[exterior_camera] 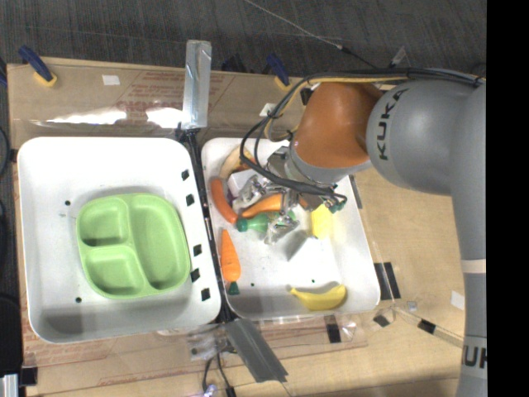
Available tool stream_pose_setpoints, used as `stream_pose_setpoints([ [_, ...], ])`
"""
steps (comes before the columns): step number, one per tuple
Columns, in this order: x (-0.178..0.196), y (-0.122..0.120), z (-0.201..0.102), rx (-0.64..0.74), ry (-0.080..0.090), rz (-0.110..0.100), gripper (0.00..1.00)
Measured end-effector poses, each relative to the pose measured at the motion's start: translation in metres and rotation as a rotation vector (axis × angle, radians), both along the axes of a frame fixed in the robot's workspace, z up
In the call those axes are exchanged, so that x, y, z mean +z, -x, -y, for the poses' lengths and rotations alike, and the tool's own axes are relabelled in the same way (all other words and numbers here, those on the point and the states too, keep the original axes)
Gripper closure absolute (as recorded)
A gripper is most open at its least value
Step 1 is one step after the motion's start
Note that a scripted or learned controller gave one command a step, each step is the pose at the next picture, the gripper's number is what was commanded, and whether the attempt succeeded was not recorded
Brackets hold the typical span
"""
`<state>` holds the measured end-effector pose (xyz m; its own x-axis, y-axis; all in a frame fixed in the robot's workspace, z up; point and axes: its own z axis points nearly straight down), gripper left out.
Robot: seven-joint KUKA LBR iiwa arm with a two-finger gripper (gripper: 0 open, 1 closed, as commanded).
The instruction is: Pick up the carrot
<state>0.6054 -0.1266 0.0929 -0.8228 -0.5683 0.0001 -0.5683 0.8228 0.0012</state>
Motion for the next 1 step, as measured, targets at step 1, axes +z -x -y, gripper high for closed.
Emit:
stream_pose_setpoints([
  [1,0.0002,0.0007,-0.0179,0.262,0.001,-0.001,0.0],
])
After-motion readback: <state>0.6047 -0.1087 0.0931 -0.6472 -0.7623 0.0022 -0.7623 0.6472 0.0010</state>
